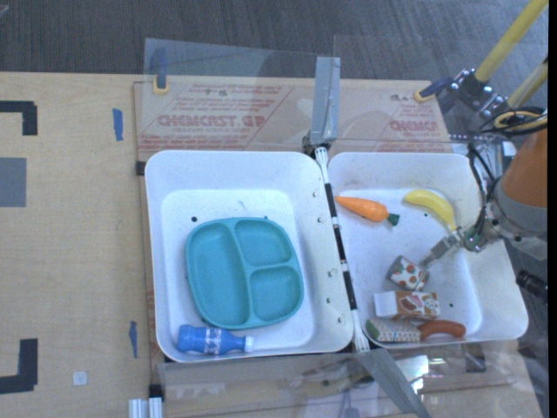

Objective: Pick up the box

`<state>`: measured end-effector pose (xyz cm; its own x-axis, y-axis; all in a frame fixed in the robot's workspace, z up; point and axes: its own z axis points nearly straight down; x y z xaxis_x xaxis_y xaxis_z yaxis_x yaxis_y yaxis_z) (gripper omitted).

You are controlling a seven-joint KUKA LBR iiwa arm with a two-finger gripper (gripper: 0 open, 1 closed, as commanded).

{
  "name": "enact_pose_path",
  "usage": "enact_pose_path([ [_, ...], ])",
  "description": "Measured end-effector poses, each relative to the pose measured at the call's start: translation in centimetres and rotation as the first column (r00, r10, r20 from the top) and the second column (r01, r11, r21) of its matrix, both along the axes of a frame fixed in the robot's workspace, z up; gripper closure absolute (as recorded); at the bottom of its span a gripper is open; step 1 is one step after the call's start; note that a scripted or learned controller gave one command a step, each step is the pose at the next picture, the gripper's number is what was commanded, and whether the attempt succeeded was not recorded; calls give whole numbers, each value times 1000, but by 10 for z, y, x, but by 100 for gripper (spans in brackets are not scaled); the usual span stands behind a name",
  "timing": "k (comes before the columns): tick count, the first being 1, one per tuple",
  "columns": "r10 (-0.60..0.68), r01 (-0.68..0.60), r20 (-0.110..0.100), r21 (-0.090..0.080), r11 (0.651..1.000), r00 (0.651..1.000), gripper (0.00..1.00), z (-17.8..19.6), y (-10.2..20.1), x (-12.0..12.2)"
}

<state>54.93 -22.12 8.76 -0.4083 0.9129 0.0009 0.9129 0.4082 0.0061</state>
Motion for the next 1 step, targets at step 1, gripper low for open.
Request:
enact_pose_path([
  [1,11,-11,-2,-4,1000,1000,0,32,72,7],
])
